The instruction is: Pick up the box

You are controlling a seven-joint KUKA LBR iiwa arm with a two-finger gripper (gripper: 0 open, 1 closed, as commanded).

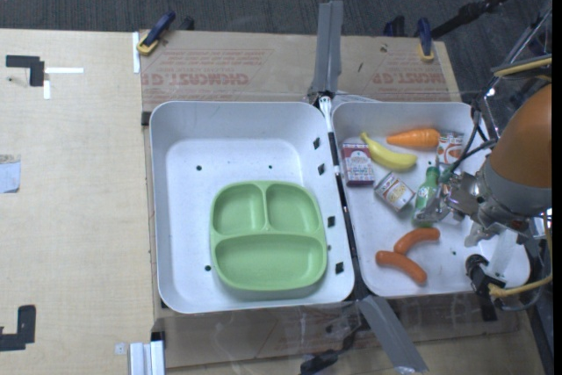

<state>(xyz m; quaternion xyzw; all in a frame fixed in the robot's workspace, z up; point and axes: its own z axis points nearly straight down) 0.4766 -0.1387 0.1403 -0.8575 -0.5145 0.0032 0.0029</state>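
Small rectangular red box (pixel 357 164), curved yellow banana (pixel 388 154), smooth green divided plate (pixel 267 235)

You saw the box (pixel 357 164), a small dark red carton with a white label panel, lying flat on the floor of the right bin (pixel 457 270). It sat by that bin's left wall, just left of the yellow banana (pixel 387 153), untouched.

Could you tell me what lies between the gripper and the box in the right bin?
In the camera view, a small can lies between the gripper and the box.
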